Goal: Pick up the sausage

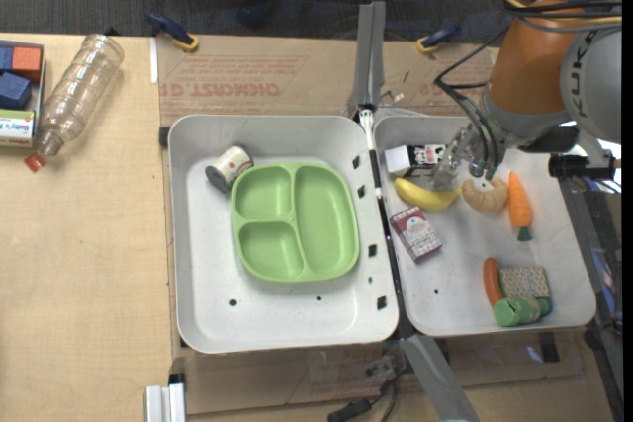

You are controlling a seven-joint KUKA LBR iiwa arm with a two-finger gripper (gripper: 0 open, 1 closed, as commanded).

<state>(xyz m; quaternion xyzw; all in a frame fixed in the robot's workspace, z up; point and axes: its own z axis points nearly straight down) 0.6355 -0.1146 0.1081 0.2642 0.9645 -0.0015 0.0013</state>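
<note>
so risk: the gripper (473,163) hangs over the banana (427,195) and bread roll (484,199), well apart from the sausage (491,280), so it may grab the wrong food | sausage: lying near the right bin's (450,296) front, touching the sponge (523,284) | gripper: can't tell its state | hidden: gripper tip is blurry

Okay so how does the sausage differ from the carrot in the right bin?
The sausage is red-orange and plain, while the carrot is brighter orange with a green stem end. The sausage looks shorter than the carrot. The sausage lies near the bin's front by a green item; the carrot lies farther back beside the croissant. Both lie flat, roughly lengthwise.
</note>
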